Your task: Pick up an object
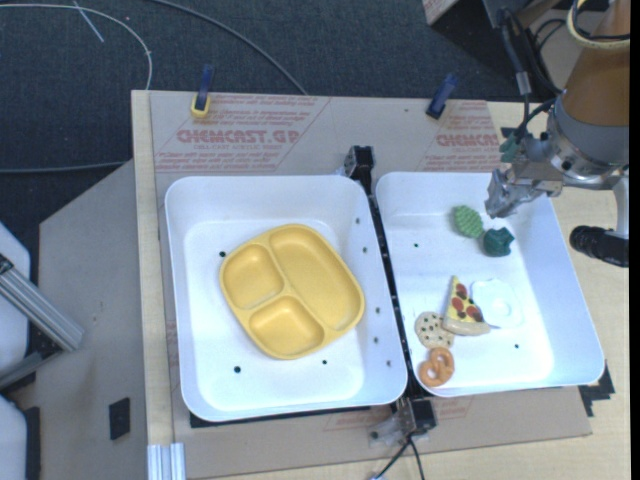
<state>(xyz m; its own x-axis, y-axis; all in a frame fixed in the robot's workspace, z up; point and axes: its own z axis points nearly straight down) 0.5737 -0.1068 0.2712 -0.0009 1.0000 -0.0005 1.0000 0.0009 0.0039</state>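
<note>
My gripper hangs over the far part of the right bin, its tip just above and between two green toy pieces: a light green bumpy one to its left and a darker green one right below it. Nothing shows between the fingers. Nearer the front of the same bin lie a pizza slice, a white round piece, a chocolate-chip cookie and a pretzel.
The left bin holds a yellow three-compartment plate. A black clamp sits at the far end of the divide between the bins. Blue clips pin the cardboard at the back. The arm's orange band rises at the right.
</note>
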